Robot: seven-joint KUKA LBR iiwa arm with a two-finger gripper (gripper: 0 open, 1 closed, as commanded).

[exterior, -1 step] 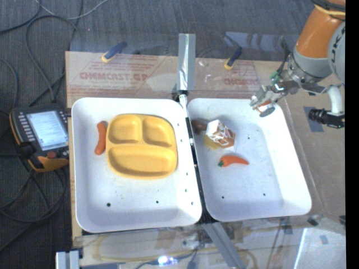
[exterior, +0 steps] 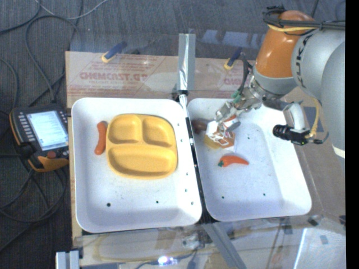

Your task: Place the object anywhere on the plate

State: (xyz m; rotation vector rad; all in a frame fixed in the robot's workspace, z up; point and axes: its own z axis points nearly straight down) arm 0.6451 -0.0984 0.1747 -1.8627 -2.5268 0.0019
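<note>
I count 2 white bins: the left bin [exterior: 90, 206] at 9 o'clock and the right bin [exterior: 280, 200] at 3 o'clock. There is 1 yellow plate [exterior: 142, 144], 1 orange sausage [exterior: 101, 137], 1 chili pepper [exterior: 233, 161] and 1 pendant [exterior: 40, 130].

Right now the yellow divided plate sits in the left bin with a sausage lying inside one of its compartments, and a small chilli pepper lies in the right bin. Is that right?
Not quite. The camera view shows the sausage lying on the left bin floor beside the plate, on its left, not inside a compartment. The chilli pepper does lie in the right bin.
</note>
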